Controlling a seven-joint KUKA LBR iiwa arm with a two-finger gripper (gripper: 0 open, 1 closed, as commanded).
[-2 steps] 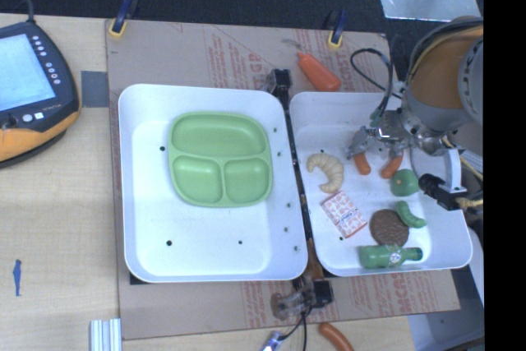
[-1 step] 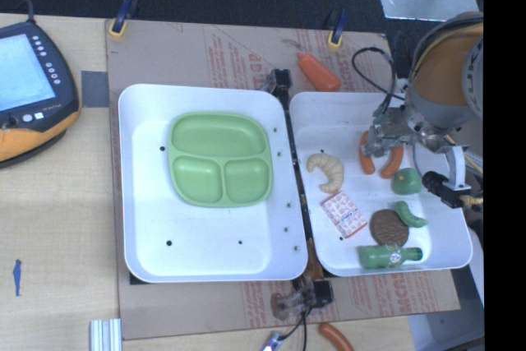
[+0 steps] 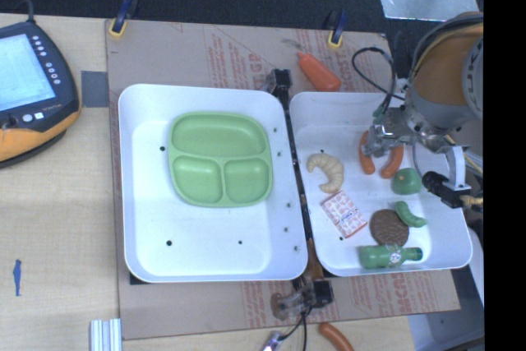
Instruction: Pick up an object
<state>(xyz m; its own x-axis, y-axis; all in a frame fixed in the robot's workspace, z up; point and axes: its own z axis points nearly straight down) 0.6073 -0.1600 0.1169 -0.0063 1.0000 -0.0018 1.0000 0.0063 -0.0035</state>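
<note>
- The arm [image 3: 444, 78] reaches in from the right, its grey and orange body above the right bin's [image 3: 329, 255] upper right corner.
- The hand [image 3: 383, 142] hangs low over the upper right part of that bin, right at two orange sausage-like pieces [image 3: 366, 154]; whether it is spread or pressed together cannot be told, nor whether anything sits between its tips.
- In the same bin lie a tan croissant [image 3: 327, 171] near the left wall, a red-and-white packet [image 3: 343, 214] just below it, a brown round cookie [image 3: 389, 227], a green bottle [image 3: 386, 256] along the lower wall, a curved green pod [image 3: 409, 214] and a green lump [image 3: 405, 181] near the right side.
- The left bin [image 3: 148, 234] holds a green divided plate [image 3: 221, 158] in its upper half.
- On the surface [image 3: 57, 242], a tablet-like pendant [image 3: 29, 86] with an orange edge rests at far left.
- An orange carrot-shaped object [image 3: 318, 72] lies on the cardboard sheet [image 3: 205, 45] just above the right bin.
</note>
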